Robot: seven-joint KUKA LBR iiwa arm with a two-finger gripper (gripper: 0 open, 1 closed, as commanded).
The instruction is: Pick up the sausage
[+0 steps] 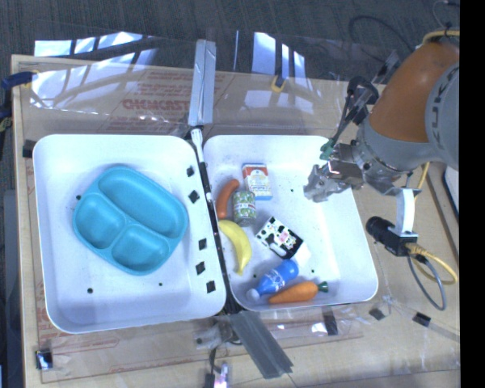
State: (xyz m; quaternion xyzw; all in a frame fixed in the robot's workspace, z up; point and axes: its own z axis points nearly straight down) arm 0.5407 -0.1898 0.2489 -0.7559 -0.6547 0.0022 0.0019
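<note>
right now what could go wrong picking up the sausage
The short orange-red sausage lies against the right white bin's left wall, touching the small green-labelled can, so the end effector may nudge or grab the can. The yellow banana just below could be bumped.

A pale wooden bench (105, 87) is standing on dark grey carpeted floor (145, 6), its top lying under a clear sheet that is catching bright window-like reflections (105, 47) along the far edge. Black cables (436, 269) are trailing over the bench's right side, and a blue clamp (16, 79) is gripping its left corner.
</note>
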